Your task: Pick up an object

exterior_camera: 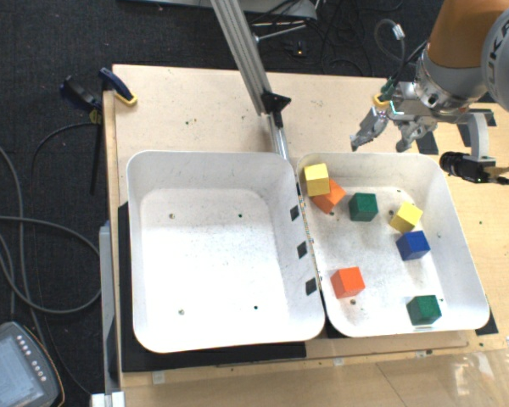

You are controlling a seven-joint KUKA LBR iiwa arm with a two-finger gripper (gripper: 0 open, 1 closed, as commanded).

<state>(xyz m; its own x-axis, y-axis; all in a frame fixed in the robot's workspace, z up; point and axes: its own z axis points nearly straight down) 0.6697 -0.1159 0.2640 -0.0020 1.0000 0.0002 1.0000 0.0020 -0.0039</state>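
Observation:
Several coloured cubes lie in the right bin (458, 227). A yellow cube (316, 179) leans on an orange cube (331, 198) at the bin's far left corner. Near them sit a green cube (363, 206), a second yellow cube (405, 217) and a blue cube (413, 245). Closer to the front are another orange cube (349, 281) and another green cube (423, 309). My gripper (383, 139) hangs above the bench just behind the bin's far rim, open, with nothing between its fingers (364, 134).
The left bin (153, 227) stands beside the right one, sharing a middle rim. A slanted metal pole (246, 49) runs down to the bins' far junction. A blue and yellow clamp (97, 91) sits at the bench's far left corner.

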